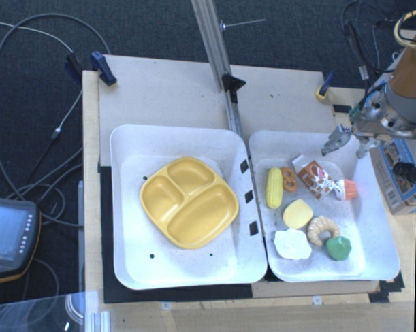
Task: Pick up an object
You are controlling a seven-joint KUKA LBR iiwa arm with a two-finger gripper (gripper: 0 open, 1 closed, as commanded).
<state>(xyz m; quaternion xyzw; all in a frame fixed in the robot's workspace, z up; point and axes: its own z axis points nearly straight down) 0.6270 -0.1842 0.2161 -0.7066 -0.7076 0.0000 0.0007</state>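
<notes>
End effector (pixel 350 142) over far right corner of right bin, fingers spread, nothing between them.
Left shallow white bin (pixel 125 193) holds yellow three-compartment plastic plate (pixel 189 202). Right shallow white bin (pixel 379 229), beside plate's right: yellow corn cob (pixel 274 187), pretzel (pixel 289 177), red-white carton (pixel 316 179), yellow round piece (pixel 297 214), white flat piece (pixel 292 244), tan ring (pixel 322 229), green pepper (pixel 338 248). Orange-white item (pixel 347 189) hard to identify.

No text, brand or number can be read anywhere. The small red-and-white carton (pixel 316 179) in the right bin (pixel 383 236) carries printed markings — too small to make out — and the blue box (pixel 398 172) beside that bin likewise.
</notes>
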